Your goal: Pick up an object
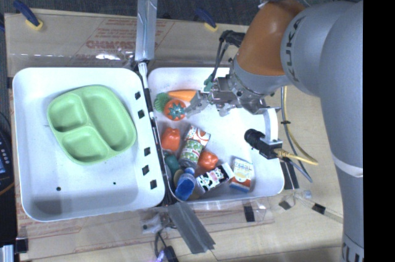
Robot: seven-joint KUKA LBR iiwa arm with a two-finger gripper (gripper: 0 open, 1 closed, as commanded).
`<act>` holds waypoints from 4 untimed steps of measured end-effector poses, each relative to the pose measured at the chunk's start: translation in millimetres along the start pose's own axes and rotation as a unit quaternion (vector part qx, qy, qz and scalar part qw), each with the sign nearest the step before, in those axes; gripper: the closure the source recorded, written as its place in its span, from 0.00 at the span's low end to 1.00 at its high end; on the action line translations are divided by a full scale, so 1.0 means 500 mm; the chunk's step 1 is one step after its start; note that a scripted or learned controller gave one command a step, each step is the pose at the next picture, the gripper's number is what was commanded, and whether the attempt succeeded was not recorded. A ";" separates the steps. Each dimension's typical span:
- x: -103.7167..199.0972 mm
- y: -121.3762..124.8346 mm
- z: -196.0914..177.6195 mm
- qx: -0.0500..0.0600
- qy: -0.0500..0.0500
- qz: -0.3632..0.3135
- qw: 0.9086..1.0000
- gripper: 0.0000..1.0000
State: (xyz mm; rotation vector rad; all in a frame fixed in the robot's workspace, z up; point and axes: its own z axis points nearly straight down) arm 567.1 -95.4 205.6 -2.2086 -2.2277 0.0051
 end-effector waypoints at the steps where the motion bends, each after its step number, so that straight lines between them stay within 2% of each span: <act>1: 0.006 0.074 0.228 -0.001 -0.001 -0.078 0.997 0.00; 2: -0.010 0.178 0.227 0.001 0.000 0.031 1.000 0.00; 4: -0.010 0.178 0.227 0.001 0.000 0.030 1.000 0.00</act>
